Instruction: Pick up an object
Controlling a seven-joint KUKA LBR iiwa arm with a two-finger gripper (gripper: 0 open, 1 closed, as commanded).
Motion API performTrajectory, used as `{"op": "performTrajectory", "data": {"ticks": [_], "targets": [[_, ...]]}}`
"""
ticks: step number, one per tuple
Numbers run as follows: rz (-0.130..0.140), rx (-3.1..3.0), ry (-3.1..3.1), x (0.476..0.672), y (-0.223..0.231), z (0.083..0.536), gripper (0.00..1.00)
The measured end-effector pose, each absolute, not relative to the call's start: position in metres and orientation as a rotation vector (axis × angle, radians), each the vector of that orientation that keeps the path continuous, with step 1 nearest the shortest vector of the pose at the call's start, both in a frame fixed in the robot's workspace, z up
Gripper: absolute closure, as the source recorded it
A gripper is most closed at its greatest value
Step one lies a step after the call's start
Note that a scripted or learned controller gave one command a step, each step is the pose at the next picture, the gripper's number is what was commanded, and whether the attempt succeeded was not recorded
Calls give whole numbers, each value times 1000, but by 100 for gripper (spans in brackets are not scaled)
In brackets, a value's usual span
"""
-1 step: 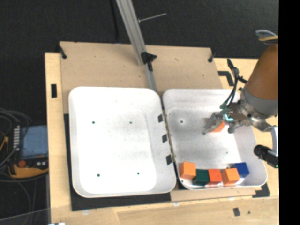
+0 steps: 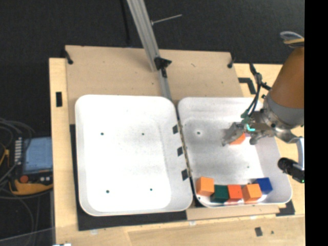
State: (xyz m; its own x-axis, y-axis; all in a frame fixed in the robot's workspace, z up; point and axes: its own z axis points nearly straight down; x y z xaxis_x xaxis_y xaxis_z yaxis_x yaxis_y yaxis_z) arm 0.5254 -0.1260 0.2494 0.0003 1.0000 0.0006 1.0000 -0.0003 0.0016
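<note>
The arm (image 2: 291, 86) reaches in from the right edge, its orange band uppermost and the grey wrist below it. The gripper (image 2: 234, 136) extends leftward and downward from the wrist, with something small and orange showing between its jaws.

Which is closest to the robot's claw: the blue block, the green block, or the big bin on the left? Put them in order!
From the gripper:
1. Blue block, right bin's near right corner.
2. Green block, near edge of the right bin.
3. Left bin, across the divide.
</note>
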Motion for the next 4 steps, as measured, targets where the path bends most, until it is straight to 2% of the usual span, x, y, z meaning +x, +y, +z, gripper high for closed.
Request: {"op": "performTrajectory", "data": {"ticks": [2, 3, 4], "targets": [[-8, 2226, 2221, 529, -115, 135, 0], [0, 2222, 2216, 530, -117, 97, 0], [7, 2230, 2205, 531, -117, 109, 100]]}}
